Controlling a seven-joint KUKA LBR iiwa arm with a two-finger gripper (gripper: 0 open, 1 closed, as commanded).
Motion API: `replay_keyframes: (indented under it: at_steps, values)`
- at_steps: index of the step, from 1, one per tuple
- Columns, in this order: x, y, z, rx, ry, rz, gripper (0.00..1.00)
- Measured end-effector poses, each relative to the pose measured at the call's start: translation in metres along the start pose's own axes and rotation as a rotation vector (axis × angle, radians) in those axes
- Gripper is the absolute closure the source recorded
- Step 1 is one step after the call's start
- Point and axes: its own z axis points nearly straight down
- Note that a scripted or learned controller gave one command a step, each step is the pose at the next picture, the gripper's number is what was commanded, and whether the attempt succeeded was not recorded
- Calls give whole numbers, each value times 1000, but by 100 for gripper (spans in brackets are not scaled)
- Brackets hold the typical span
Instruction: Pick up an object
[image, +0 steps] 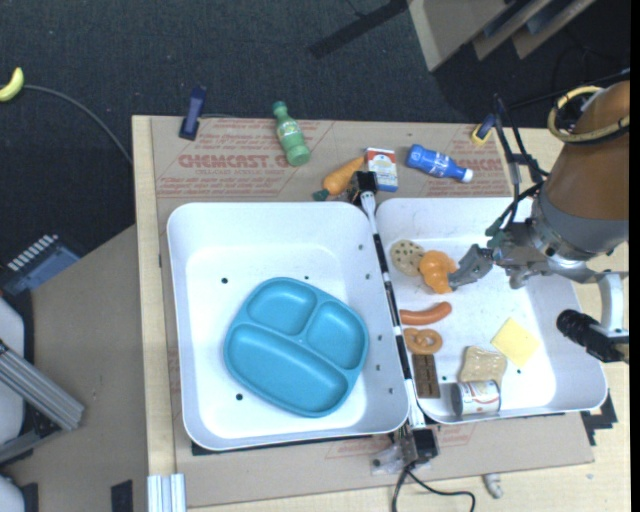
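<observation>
My gripper hangs over the middle of the right bin, open, with nothing between its fingers. Its left finger sits just right of an orange round piece, close to touching it. A round tan cracker lies left of the orange piece. Below them lie a red sausage and a brown pretzel-like ring. A yellow cheese slice, a bread slice, a small can and a dark chocolate bar lie along the bin's near side.
The left bin holds a blue divided plate. Behind the bins, on the board, lie a green bottle, a blue bottle, a small carton, a carrot and a dark blue marker.
</observation>
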Motion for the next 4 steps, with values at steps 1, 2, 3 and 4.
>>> replay_keyframes:
  at_steps: [1, 2, 3, 4]
  values:
    - [-7, 58, 114, 3, 0, 0, 0]
    - [-15, 71, 136, -2, -1, 0, 0]
    - [-15, 72, 125, -5, -1, 1, 100]
    - [67, 56, 35, -3, 1, -2, 100]
